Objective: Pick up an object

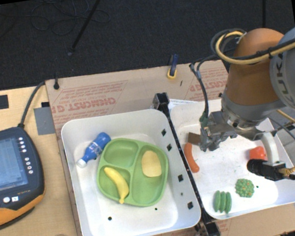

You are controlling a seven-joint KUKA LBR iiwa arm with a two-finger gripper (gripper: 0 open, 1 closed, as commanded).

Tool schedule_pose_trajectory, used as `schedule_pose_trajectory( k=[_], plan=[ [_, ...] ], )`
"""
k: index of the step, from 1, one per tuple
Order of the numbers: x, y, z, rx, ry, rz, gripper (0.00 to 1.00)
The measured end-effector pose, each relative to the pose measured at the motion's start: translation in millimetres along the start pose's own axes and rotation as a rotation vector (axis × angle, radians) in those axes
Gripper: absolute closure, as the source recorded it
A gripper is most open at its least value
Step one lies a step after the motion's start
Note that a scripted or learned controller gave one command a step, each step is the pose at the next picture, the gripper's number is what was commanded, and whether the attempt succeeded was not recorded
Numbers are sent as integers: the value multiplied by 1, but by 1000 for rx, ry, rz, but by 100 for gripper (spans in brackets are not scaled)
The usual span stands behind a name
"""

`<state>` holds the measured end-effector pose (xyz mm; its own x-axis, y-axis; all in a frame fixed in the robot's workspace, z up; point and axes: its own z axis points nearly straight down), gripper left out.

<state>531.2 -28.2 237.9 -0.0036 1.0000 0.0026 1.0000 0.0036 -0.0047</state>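
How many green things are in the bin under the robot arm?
2. The pea pods lie near the front edge of the right bin, and the broccoli sits just right of them. The arm covers part of that bin, so more could be hidden.

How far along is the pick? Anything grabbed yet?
Done: the arm has reached over the right bin. In hand: nothing visibly; the gripper hangs near the orange carrot beside the bin divider. Left: grasping and lifting. The green pea pods, broccoli and carrot all lie on the bin floor.
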Motion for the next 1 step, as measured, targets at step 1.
schedule_pose_trajectory(
  k=[1],
  plan=[
    [54,-13,6,1,-1,-1,100]
  ],
)
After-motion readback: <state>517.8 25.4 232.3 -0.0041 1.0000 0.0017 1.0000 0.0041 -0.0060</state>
